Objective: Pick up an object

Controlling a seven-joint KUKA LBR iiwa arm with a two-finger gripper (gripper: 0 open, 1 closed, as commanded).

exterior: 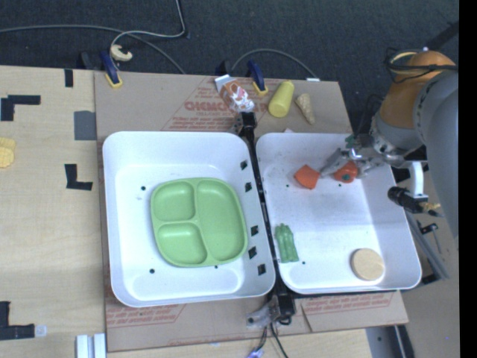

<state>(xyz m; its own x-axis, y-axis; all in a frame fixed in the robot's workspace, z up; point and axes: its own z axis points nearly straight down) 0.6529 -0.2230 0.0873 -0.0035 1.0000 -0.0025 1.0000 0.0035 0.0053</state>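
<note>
Two white bins sit side by side; in the right bin (387,222) the gripper (334,167) hangs low, fingers spread beside an orange block (305,177); better to centre over that block before closing, lest one finger nudge it aside.

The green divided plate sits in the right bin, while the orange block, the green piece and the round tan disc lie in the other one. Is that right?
Not quite. The camera view shows the green divided plate in the left bin, not the right one. The orange block, the green piece and the round tan disc lie in the other one, the right bin, as stated.
</note>
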